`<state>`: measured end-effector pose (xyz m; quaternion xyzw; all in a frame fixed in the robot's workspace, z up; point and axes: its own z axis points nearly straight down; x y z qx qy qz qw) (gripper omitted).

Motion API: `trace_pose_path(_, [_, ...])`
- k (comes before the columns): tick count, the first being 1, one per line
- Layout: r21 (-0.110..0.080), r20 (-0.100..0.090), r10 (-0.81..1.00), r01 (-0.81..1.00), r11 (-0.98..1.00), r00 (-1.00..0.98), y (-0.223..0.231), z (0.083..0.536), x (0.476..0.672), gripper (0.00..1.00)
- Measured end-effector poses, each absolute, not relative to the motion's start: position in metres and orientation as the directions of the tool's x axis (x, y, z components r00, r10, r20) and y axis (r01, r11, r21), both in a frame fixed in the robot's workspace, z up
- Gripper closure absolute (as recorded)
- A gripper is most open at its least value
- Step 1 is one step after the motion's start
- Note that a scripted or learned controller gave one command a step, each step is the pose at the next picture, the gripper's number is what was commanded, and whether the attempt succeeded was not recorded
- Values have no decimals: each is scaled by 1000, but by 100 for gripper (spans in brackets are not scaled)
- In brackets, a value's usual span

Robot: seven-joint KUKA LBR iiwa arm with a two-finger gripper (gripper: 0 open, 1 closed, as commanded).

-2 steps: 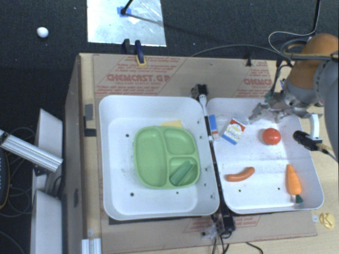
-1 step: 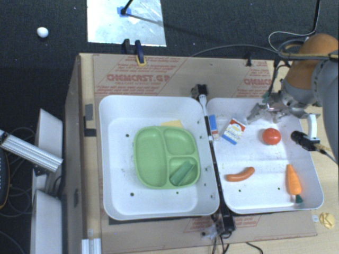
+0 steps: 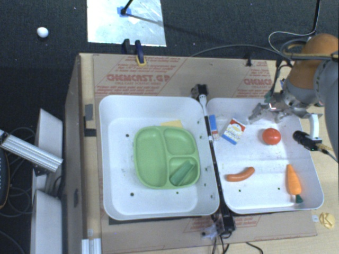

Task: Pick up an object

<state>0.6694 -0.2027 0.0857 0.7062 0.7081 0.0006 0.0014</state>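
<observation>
Plainly, the red tomato [image 3: 271, 136] is lying in the right bin [image 3: 265, 205], near its far right part, just below the gripper [image 3: 271, 111]. The gripper is hovering over the bin's far edge, its metal fingers [image 3: 258, 112] splaying outward and pinching nothing; they are standing apart from the tomato. Much of the wrist is getting lost in glare and cables, so the fingertips are hard to make out. The arm [image 3: 312, 70] is being cut off by the picture's right side. Left of the tomato a small white carton [image 3: 233, 131] is lying tilted, with a sausage [image 3: 240, 174] nearer the front and a carrot [image 3: 293, 181] by the right wall. In the left bin [image 3: 119, 205] a green divided plate [image 3: 165, 156] is half covering something yellow [image 3: 171, 124].
</observation>
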Motion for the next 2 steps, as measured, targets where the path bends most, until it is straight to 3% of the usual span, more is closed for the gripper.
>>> trace_pose_path(2, [2,1,1000,1000,3,-3,-204,86,669,0])
